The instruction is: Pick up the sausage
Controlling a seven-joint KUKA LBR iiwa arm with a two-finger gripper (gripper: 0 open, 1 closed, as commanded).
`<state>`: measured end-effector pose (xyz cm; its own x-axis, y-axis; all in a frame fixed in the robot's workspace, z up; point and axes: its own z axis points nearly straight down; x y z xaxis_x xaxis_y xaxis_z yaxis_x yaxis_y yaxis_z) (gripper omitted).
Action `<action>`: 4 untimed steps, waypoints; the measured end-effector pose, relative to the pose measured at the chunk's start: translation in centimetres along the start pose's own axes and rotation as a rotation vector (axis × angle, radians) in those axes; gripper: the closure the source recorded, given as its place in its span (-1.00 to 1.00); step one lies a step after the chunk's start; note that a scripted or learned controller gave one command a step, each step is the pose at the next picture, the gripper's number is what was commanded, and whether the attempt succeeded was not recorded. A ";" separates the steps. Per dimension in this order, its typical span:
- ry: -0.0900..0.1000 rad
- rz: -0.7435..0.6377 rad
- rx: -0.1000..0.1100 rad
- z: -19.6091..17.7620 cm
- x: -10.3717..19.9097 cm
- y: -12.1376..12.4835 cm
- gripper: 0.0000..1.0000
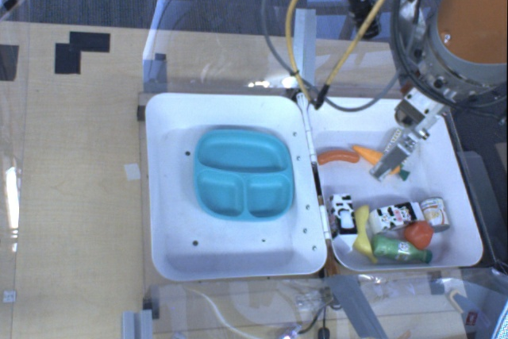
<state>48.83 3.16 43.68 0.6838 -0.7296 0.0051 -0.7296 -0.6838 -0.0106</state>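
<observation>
- The sausage (339, 157) lies on the floor of the right bin (468, 250), near its upper left corner and close to the wall it shares with the left bin (159, 194); it is a reddish-orange curved piece, lying roughly crosswise.
- Just to the sausage's right lies a carrot (367, 152), its orange body running toward the gripper.
- The gripper (388, 168) hangs over the right bin, tilted down and to the left, its tips by the carrot's far end (a small green bit shows there).
- Whether its fingers are spread or closed cannot be told from this angle; nothing is seen between them.
- The sausage sits apart from the gripper, with the carrot between.
- At the right bin's lower end are a cow-patterned carton (341, 215), a banana (362, 233), a green bottle (401, 249), a tomato (418, 234) and a small can (434, 213), packed closely.
- A blue divided plate (242, 173) rests in the middle of the left bin.
</observation>
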 end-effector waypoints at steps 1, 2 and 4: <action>0.000 -0.022 0.000 0.0 3.0 0.5 -1.00; -0.003 -0.388 -0.002 1.8 1.3 -1.6 -1.00; 0.009 -0.589 0.017 -1.2 0.7 -1.7 1.00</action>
<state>50.50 3.79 44.89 0.9737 -0.2267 0.0236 -0.2263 -0.9739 -0.0192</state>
